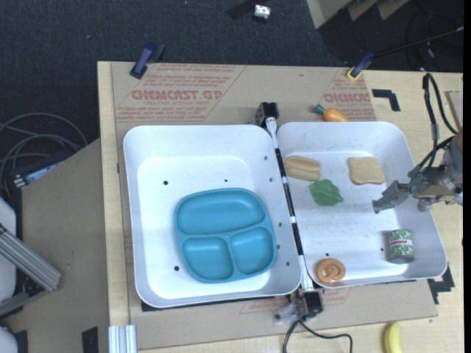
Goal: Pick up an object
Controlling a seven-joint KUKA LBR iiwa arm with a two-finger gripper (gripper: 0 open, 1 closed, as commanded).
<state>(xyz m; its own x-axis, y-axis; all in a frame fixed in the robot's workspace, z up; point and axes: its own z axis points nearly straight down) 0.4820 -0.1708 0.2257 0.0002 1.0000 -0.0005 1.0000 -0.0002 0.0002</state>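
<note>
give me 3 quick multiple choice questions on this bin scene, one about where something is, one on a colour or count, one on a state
1. Where does the divided tray lie?
A. in the left bin
B. in the right bin
C. on the floor

2. What colour is the leafy item in the right bin?
A. red
B. green
C. purple

3. How does the small can stand relative to the gripper?
A. clamped between its fingers
B. apart from it, resting on the bin floor
C. lifted above the bin

Answers:
1. A, the blue tray rests on the floor of the left bin.
2. B, it is green, lying between the two tan bread-like pieces.
3. B, the can sits near the bin's front right corner, with bare white floor between it and the gripper.
</note>
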